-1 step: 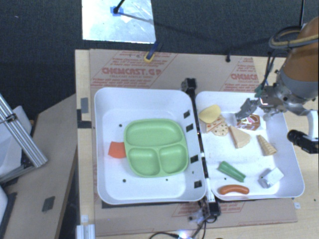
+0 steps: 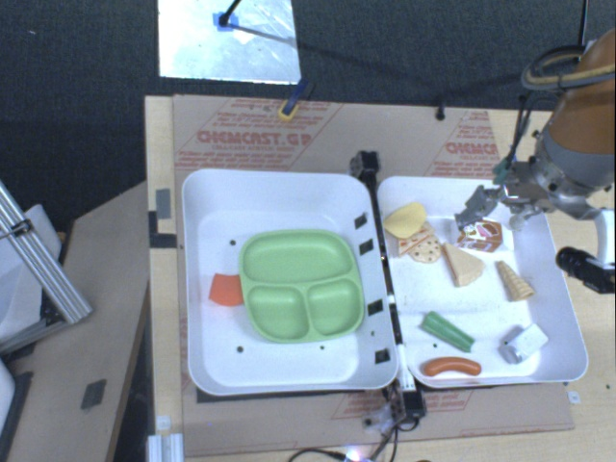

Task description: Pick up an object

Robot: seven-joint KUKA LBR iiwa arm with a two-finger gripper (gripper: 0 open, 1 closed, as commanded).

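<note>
- Right bin (image 2: 574, 354), near edge: red sausage (image 2: 451, 366) at 6 o'clock; grey-white block (image 2: 521, 343) at 4 o'clock; green stick (image 2: 448, 331) just above the sausage.
- Right bin, middle: tan wedge (image 2: 465, 266) at centre; ridged cone (image 2: 514, 281) toward 3 o'clock.
- Right bin, far part: cracker slice (image 2: 421, 248) and yellow piece (image 2: 405, 220) at 10 o'clock; brown-and-white item (image 2: 483, 236) at 12 o'clock.
- Left bin (image 2: 207, 258): green divided plate (image 2: 297, 286) at centre; orange block (image 2: 226, 290) at its 9 o'clock.
- Gripper (image 2: 478, 208): over the brown-and-white item; grasp state cannot be told.
</note>
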